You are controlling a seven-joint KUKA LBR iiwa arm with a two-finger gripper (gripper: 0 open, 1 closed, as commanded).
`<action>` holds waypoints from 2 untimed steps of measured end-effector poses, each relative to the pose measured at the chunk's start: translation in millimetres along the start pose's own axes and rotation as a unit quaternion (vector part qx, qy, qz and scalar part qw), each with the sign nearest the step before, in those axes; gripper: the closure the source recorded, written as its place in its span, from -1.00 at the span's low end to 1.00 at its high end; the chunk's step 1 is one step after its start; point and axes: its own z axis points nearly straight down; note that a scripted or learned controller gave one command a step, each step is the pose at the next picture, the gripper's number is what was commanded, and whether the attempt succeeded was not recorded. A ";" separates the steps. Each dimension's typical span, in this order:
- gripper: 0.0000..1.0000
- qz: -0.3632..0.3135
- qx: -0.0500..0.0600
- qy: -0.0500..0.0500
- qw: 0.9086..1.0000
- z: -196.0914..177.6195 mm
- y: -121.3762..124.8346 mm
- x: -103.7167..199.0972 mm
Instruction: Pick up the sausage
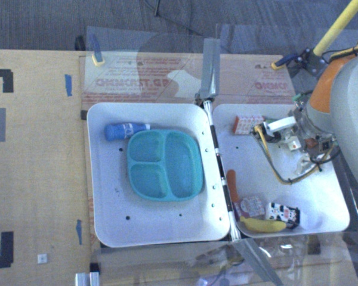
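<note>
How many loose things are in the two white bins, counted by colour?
Blue or teal: 2, the bottle and the divided plate
Reddish brown: 1, the sausage
Yellow: 1, the banana
Red and white: 1, the small box
Black and white: 1, the packet
Pale pink and grey: 1, the wrapped item
Total: 7

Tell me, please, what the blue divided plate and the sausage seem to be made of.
The divided plate looks like moulded plastic: uniform teal colour, rounded compartments, a soft matte sheen. The sausage by the right bin's left wall is probably a plastic or rubber toy, judging by its even reddish-brown colour and smooth surface; it is too small here to be sure.
</note>
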 end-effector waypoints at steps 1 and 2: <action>-1.00 -0.087 0.006 0.002 0.996 0.1 20.0 10.6; 1.00 -0.090 0.007 0.003 0.996 -11.7 16.3 14.2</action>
